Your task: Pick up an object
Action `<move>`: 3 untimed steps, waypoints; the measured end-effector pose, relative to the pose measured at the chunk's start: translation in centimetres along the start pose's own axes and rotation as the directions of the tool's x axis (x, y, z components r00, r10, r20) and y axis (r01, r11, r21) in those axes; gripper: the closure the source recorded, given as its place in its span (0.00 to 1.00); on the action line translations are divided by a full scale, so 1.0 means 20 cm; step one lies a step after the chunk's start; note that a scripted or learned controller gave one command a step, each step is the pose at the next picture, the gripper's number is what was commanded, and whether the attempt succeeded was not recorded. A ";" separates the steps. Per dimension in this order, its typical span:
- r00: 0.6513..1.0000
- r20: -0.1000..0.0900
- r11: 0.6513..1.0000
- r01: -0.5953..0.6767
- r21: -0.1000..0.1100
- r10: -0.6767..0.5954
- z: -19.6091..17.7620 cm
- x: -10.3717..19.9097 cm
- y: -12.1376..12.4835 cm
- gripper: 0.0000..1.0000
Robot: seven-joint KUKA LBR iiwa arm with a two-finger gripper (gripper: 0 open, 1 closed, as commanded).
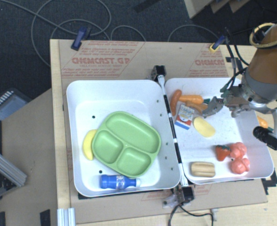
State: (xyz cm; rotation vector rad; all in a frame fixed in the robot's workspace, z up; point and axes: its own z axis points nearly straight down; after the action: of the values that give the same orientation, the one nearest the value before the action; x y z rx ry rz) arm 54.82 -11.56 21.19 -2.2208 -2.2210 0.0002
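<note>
Gripper [213,106] hovers by the carrot [191,99]; I can't tell its state. Carrot looks light, stiff, slick. Best pinched mid-length.

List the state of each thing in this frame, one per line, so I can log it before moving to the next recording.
Green three-compartment plastic tray: lying flat in left bin, tilted askew, compartments bare.
Yellow banana: lying beside tray's left edge.
Blue bottle: on its side, capped.
Orange carrot: lying flat in right bin.
Tan bread roll: lying flat, untouched.
Red strawberry: lying loose.
Gripper: low over the right bin, near the carrot.
</note>
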 end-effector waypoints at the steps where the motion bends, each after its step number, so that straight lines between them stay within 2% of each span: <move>1: 1.000 0.000 1.000 -0.002 0.003 0.002 0.50 -0.19 -0.18 0.00; 2: 1.000 0.000 1.000 -0.001 0.001 0.001 0.64 -0.20 -0.34 0.00; 3: 1.000 0.001 1.000 -0.001 -0.002 0.001 0.59 -0.20 -0.33 1.00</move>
State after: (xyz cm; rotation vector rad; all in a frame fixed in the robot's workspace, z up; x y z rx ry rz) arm 48.17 -15.61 9.42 -2.2241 -2.2209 -0.0017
